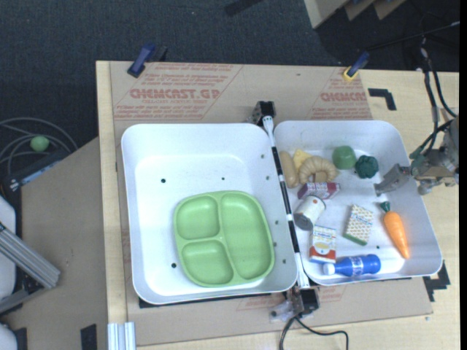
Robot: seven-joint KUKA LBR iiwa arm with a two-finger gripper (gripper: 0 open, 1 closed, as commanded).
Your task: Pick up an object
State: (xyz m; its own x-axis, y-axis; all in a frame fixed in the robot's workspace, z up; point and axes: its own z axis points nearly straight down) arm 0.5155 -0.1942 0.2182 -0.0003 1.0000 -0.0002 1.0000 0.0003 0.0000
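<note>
Approaching, grey two-finger gripper (398, 179) apparently open and empty at right white bin's (423, 261) far-right edge, just above small orange plastic carrot (395, 232); needing descent and closure next.

We see toys lying in the right bin (416, 228). An orange carrot (396, 232) lies flat near its right wall. A blue bottle (355, 265) lies on its side along the front wall. A croissant (318, 168) sits near the back.
</note>
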